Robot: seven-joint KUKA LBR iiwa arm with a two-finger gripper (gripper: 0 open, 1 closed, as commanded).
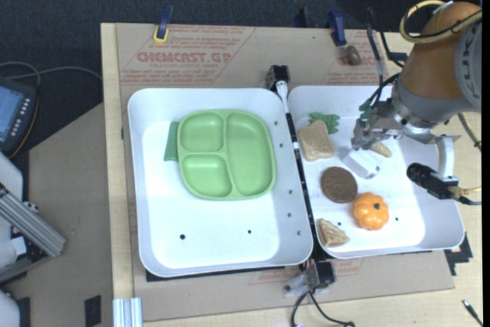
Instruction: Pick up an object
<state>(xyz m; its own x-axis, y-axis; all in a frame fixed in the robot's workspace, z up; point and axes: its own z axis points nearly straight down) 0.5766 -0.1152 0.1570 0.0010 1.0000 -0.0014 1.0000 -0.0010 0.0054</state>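
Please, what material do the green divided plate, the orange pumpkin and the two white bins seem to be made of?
The green divided plate looks like moulded plastic with a matte finish: even colour, soft rounded ridges. The orange pumpkin seems a plastic or rubber toy: smooth, slightly glossy, uniform orange; which one cannot be told. The white bins look like thin formed plastic, smooth with rounded corners and a faint sheen.

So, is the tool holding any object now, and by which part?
It cannot be told: the tool is low in the right bin, hiding whatever is beneath it.

arm (440, 80): grey | orange band | yellow cable loop | tool (370, 135): metallic
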